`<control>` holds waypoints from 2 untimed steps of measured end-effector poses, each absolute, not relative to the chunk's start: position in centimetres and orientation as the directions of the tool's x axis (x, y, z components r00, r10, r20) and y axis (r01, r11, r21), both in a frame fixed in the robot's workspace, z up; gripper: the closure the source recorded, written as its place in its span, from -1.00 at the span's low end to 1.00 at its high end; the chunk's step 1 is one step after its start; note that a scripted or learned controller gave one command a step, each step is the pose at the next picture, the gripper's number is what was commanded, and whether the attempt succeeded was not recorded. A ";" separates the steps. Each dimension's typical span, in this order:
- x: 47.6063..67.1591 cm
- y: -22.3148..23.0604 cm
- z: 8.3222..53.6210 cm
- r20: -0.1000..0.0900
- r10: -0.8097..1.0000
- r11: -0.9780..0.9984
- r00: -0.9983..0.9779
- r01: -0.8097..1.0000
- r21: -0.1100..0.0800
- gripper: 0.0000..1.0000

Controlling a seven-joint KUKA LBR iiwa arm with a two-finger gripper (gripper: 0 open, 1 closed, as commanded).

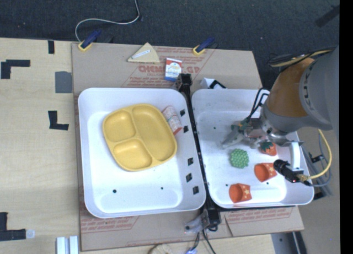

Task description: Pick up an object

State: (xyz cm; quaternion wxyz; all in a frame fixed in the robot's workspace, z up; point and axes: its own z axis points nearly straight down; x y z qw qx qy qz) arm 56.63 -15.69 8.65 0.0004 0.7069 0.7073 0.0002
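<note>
Two bins: side by side on the table [33, 137]; left bin [91, 192] with a yellow divided plate [139, 136] and a small clear packet [173, 118] at the plate's upper right edge; right bin [220, 104] with the loose small things.
Arm: grey, orange band [287, 90] above the wrist, reaching in from the right, low over the right bin's middle.
Jaws [238, 135]: pointing left toward the bin's centre; cannot tell how far apart, too blurred and dark at the tips; nothing seen held between them.
Candidate things: green ball [239, 158]; orange cup [265, 171]; second orange cup [240, 193] near the front wall; small orange-red piece [269, 149] tucked just beside the wrist.
Key relation: green ball just below the jaws in the view, toward the bin's front wall, near but apart from them; round, so no long axis to align with.
Other options: orange cups farther toward the front, each lying tipped; orange-red piece partly hidden by the wrist.
Likely step: approach, nothing yet lifted.
Next move calls for: short shift toward the front wall, then descent over the ball.
Risk: ball rolling off a one-sided touch.
</note>
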 end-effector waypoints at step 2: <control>53.2 -12.6 8.6 -0.001 1.000 0.000 0.000 1.000 0.001 -1.00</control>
